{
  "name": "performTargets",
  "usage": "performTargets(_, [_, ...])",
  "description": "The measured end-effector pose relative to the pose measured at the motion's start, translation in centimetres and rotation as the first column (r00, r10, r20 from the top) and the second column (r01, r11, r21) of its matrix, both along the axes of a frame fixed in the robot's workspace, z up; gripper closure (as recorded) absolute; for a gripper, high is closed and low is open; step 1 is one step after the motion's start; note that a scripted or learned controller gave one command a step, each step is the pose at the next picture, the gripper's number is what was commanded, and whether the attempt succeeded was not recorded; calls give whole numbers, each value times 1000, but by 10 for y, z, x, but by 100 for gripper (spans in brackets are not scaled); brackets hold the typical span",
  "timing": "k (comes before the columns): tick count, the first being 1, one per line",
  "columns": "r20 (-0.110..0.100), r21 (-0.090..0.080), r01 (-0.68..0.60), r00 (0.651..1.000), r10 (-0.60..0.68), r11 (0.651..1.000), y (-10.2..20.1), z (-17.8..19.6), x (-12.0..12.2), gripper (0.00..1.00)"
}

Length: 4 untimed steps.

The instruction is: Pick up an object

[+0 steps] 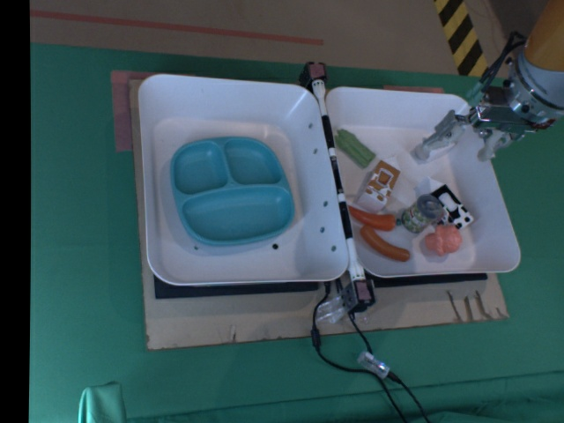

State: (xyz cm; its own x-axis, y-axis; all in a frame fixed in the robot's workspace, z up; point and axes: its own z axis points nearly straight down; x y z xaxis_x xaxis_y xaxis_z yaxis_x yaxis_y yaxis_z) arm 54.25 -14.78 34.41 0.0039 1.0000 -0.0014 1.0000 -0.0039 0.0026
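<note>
Below-left of hand (460, 137): small can (422, 213) | rigid, smooth, likely light, slippery; grip across sides | hand spread open, holding nothing

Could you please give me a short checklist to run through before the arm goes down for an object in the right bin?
1. Gripper open: ok, its fingers stand apart.
2. Gripper free of any load: ok, nothing sits between the fingers.
3. Gripper over the right bin: ok, it hangs at the bin's far right corner.
4. Gripper above a target: not ok, the bin floor under it is bare; the green object and the orange-and-white packet lie to its left.
5. Targets well separated: not ok, the can, the black-and-white carton and the pink object crowd together.
6. Height above the bin floor: cannot tell.
</note>
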Motion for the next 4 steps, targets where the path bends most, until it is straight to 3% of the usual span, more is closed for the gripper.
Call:
performTargets(1, [1,0,-1,1000,1,1000,46,-80,34,0])
performTargets(2, [3,-1,0,1000,0,1000,26,-151,29,0])
performTargets(3, [8,-3,3,1000,-3,1000,25,-139,30,100])
performTargets(4, [2,0,-1,1000,1,1000,47,-45,16,100])
